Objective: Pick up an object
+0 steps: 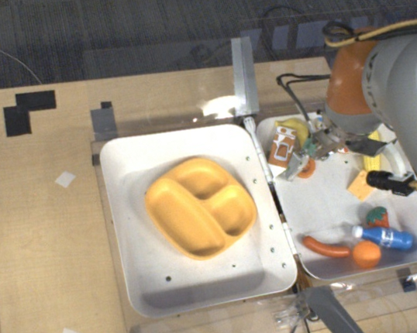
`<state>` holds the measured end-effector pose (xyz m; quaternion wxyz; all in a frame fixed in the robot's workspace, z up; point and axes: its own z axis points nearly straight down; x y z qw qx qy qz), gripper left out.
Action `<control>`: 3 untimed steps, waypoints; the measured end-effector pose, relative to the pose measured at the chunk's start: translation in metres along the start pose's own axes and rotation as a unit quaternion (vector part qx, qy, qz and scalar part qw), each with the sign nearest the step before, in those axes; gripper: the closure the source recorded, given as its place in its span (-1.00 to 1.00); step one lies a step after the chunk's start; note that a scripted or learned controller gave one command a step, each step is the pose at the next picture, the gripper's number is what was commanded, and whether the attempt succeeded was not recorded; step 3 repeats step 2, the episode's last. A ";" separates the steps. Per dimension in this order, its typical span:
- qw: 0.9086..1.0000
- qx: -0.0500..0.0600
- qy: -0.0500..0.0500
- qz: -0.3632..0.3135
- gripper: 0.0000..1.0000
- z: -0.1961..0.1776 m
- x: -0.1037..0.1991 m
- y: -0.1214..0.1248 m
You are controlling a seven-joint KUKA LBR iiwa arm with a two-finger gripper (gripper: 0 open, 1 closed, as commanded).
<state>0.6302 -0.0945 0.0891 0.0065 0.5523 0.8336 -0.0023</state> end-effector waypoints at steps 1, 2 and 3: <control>1.000 -0.006 -0.001 -0.007 1.00 -0.014 0.004 0.006; 0.997 -0.006 0.003 0.079 1.00 -0.105 0.061 0.058; 0.997 -0.006 0.003 0.079 1.00 -0.105 0.061 0.058</control>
